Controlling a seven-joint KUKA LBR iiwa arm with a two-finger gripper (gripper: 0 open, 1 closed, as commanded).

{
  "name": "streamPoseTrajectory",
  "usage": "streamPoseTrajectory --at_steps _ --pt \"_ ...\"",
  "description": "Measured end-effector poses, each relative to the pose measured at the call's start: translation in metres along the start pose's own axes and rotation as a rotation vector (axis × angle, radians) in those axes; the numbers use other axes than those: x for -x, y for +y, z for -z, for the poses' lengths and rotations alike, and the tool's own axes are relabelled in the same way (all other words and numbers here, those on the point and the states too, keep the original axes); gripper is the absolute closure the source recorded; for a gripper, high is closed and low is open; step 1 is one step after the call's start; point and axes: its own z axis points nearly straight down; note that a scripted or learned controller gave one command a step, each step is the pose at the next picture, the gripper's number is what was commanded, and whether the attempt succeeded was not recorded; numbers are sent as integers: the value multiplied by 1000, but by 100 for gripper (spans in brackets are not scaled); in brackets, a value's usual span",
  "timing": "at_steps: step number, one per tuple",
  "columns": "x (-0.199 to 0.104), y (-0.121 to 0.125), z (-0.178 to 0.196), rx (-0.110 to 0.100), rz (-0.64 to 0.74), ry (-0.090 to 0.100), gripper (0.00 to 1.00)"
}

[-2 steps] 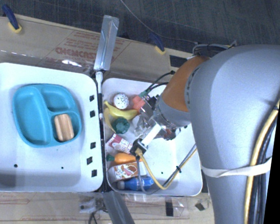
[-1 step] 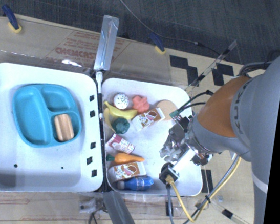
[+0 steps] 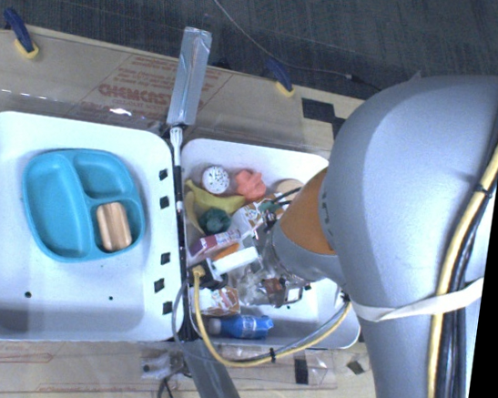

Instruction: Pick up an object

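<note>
The grey arm [image 3: 411, 225] enters from the right, its bulky upper casing dominating that side. The orange band [image 3: 306, 220] sits just above the wrist, which angles down and leftward. The gripper [image 3: 260, 282] hangs low beneath the wrist, with cables looping around it.
</note>
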Motion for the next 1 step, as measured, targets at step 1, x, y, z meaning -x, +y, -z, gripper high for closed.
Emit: streamPoseTrajectory --at_steps 1 --pt "0 -1 9 -5 6 -3 100"
